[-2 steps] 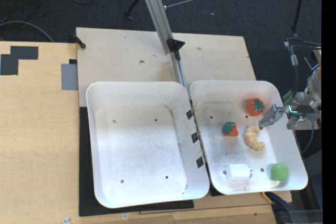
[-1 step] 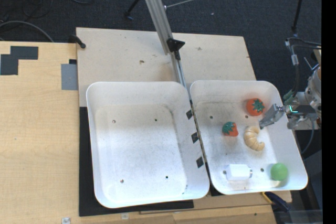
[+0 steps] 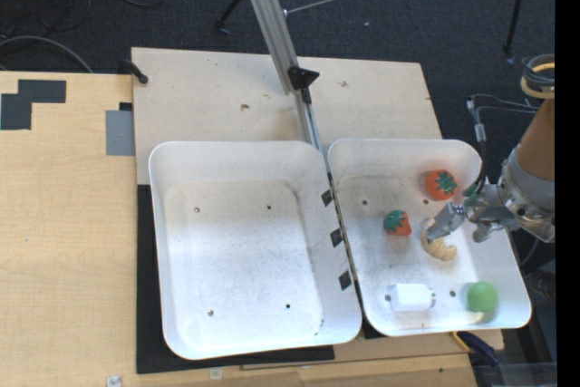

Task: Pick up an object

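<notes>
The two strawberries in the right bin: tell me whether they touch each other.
Apart. The camera view shows bare white bin floor between the upper strawberry and the lower strawberry, which lies left of and below it.

A pale bench top [image 3: 227,91] is seen from above, with a few dark marks scattered over its bare far part. Two shallow white bins are borne on it side by side, their inner rims touching: the left bin [image 3: 181,163] and the right bin [image 3: 381,149]. A black mat [image 3: 145,285] is laid beneath the bins, showing along the left bin's left and near edges. A slanted aluminium rail [image 3: 272,23] is fixed at the bench's far part, above the junction of the bins.
</notes>
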You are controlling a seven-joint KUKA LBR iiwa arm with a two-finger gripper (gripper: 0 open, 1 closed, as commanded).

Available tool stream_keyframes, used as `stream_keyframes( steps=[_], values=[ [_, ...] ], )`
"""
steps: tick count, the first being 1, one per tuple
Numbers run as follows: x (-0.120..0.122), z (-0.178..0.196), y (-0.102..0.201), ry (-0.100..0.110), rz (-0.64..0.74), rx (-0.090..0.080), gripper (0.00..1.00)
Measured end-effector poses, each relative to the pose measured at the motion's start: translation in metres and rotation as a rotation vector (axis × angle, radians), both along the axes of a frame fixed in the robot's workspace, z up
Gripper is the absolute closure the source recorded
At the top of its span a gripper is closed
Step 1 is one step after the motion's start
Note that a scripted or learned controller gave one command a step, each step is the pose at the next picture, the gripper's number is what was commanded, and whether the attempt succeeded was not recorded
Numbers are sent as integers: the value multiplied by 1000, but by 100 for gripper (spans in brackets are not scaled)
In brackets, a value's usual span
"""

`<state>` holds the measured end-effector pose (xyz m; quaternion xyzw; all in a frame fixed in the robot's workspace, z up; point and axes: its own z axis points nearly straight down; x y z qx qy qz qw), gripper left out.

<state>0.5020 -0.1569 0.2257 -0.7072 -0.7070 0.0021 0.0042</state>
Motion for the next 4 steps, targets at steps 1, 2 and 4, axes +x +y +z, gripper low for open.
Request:
stream_keyframes(
  steps=[1,2,4],
  values=[
    [3,-46,-5,-1,-1,-1,0],
    [3,-90,-1,-1,-1,0,0],
    [9,-33,-9,-11,2,-3,100]
  ],
)
